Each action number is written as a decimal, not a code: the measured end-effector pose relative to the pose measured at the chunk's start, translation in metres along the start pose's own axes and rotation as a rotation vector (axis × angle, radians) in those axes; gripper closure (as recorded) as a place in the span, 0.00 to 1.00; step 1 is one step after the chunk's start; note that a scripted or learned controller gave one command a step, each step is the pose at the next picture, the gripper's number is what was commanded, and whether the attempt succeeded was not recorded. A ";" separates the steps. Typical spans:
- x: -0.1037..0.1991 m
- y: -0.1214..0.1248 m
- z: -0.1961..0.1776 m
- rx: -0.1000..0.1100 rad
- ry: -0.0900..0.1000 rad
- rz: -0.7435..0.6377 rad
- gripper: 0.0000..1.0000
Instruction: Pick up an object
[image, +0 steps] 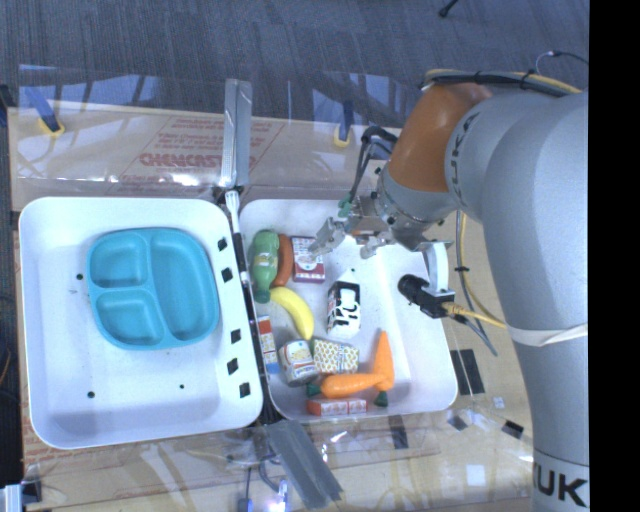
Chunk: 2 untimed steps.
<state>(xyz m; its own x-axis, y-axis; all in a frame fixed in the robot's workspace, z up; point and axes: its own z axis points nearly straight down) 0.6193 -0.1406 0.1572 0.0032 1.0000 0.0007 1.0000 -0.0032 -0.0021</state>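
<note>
1. Camera view: grey arm's two-finger gripper (348, 236) hovers over the right white bin (432, 372), fingers spread, gripping nothing.
2. Black-and-white patterned carton (343, 307) lies just below it, beside a yellow banana (293, 310).
3. Blue divided plastic plate (152, 286) sits in the left bin (60, 400).

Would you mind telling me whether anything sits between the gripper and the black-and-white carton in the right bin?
Nothing visible does. The gripper hangs above the right white bin, and bare bin floor separates it from the black-and-white carton just below in the view.
</note>
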 end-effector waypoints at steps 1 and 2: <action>-0.051 -0.024 0.065 0.000 -0.001 0.058 0.00; -0.050 -0.024 0.054 -0.001 -0.001 0.054 1.00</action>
<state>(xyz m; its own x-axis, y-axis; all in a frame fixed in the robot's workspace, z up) 0.5955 -0.1906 0.1034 0.0576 0.9983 -0.0003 0.9983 -0.0576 -0.0013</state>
